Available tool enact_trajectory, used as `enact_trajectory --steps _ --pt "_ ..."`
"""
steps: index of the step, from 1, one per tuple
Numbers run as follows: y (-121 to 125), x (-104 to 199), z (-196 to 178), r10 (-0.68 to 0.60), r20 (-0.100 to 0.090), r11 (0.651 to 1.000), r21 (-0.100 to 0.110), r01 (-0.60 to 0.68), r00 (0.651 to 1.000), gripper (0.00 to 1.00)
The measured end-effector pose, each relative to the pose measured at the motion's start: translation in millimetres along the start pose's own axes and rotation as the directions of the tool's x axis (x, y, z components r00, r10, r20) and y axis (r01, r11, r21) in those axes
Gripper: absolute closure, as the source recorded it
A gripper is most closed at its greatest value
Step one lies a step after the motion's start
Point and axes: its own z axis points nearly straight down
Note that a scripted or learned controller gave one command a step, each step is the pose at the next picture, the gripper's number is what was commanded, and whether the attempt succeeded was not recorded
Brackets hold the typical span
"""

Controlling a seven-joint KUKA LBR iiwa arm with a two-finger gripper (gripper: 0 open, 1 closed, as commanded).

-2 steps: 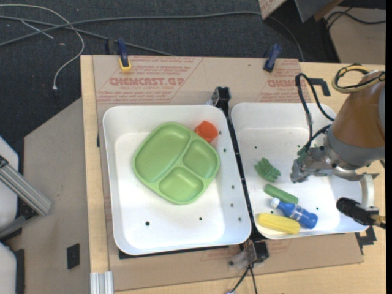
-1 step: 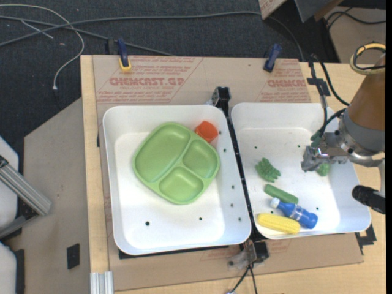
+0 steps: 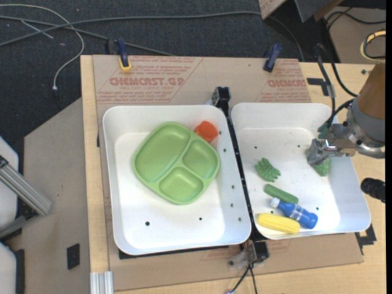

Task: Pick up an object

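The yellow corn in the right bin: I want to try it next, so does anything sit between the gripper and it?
The gripper is at the bin's far right, over a small green piece. The corn lies at the near edge, with a blue bottle touching its right side, roughly on the line between them. A green cucumber lies just behind.

My right bin (image 3: 245,118) lies open along its far edge and centre; toys crowd its near edge. In the left bin (image 3: 113,124), the green plate (image 3: 176,162) blocks the middle, near edge free.
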Motion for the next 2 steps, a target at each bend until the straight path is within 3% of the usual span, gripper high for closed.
enact_trajectory --steps 2 --pt "32.0 113.6 2.5 -0.005 -0.003 1.000 0.003 0.005 1.000 1.00"
